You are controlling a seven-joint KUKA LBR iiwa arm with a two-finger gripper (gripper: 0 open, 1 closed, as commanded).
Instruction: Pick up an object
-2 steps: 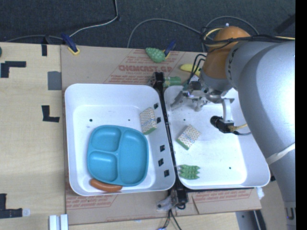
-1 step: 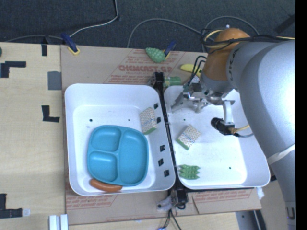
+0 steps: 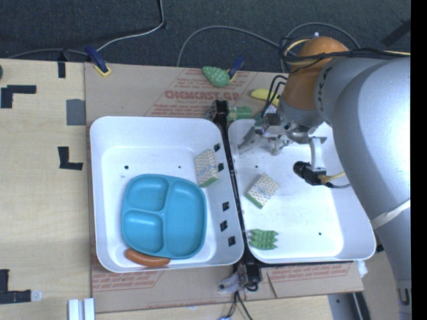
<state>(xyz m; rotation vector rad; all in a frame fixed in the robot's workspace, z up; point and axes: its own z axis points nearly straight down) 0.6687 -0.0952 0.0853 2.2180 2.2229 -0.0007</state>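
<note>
Cardboard-lined bench (image 3: 133, 92); glossy white bins (image 3: 107, 179); rounded blue tray (image 3: 163, 215); patterned block (image 3: 261, 191).

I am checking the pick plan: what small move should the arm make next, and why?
Probably move the tool toward the near side of the right bin and lower it over the patterned block. The tool sits at the bin's far left corner, and the block lies apart from it on open floor.
</note>
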